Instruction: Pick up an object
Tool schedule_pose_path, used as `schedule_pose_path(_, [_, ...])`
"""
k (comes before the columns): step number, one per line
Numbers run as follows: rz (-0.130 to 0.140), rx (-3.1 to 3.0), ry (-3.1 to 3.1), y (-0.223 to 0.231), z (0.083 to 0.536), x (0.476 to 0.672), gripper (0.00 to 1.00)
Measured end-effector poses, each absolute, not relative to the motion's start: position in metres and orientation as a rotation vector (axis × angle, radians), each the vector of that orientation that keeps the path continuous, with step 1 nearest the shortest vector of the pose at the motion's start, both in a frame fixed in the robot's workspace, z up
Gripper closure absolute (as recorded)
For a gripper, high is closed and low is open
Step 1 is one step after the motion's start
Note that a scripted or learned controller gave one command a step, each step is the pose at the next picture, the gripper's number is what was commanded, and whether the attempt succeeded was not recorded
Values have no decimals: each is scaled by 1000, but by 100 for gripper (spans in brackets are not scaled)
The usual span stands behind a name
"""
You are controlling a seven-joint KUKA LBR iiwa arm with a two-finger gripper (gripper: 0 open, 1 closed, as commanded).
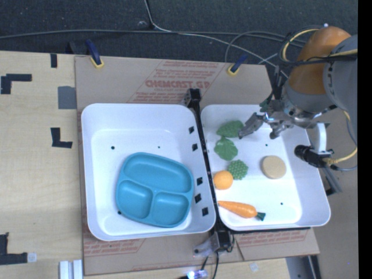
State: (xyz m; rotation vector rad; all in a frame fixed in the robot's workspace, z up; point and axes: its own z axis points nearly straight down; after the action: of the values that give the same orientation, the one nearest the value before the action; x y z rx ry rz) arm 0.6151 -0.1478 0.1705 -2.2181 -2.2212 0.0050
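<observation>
Open pincer [261, 129] above right bin [302, 211], holding nothing

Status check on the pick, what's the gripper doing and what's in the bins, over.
Gripper open, above right bin, holding nothing. Nearest: green leafy pieces; also orange ball, carrot, tan disc. Blue tray in left bin. Nothing blocking.

Grey arm [343, 80] w/ orange band, yellow cables looped round wrist, dark metal two-finger hand [261, 129].
</observation>
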Motion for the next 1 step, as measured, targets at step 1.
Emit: schedule_pose_path(1, [6, -2218, -2221, -145, 108, 609, 0])
